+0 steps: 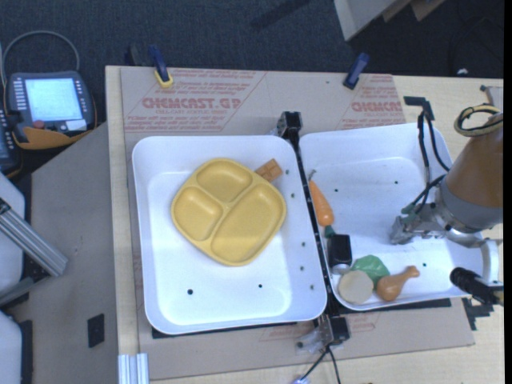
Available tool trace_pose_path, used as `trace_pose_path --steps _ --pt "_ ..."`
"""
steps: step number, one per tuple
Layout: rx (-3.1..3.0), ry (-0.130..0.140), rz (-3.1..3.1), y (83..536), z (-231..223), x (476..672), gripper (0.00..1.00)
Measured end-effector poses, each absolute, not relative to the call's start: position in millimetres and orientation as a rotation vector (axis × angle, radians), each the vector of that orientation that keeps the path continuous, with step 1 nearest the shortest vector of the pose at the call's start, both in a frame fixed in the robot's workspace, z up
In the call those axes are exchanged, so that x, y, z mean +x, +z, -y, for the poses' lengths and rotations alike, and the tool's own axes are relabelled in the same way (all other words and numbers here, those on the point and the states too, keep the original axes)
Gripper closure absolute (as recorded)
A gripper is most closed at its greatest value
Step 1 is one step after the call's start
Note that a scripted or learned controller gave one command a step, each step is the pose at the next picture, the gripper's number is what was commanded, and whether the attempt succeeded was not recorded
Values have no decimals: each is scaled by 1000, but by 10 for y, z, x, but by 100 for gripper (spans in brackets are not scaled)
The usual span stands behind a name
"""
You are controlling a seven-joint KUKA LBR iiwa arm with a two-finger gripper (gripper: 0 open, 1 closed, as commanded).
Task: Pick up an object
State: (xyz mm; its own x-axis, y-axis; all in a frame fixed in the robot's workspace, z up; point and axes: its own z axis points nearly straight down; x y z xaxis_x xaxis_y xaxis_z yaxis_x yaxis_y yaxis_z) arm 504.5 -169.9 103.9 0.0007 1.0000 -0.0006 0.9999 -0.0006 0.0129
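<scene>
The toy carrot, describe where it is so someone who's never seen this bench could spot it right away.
Find the right-hand white bin, the one the grey arm reaches into. Along that bin's left wall, just past the divider between the two bins, lies the toy carrot, above a small black block. It is the only slim, bright orange tapered piece there; the drumstick nearby is browner and knobbed.

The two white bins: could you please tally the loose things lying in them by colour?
Yellow: 1, the divided plate in the left bin.
Orange or brown: 3, a carrot, a drumstick, and a small piece at the plate's upper edge.
Black: 1, a small block.
Green: 1, a leafy piece.
Cream: 1, a round piece.
Total: 7
</scene>
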Motion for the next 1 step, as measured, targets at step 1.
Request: trace_pose_path --steps 1 --pt "2216 3 -2219 1468 1702 5081 100"
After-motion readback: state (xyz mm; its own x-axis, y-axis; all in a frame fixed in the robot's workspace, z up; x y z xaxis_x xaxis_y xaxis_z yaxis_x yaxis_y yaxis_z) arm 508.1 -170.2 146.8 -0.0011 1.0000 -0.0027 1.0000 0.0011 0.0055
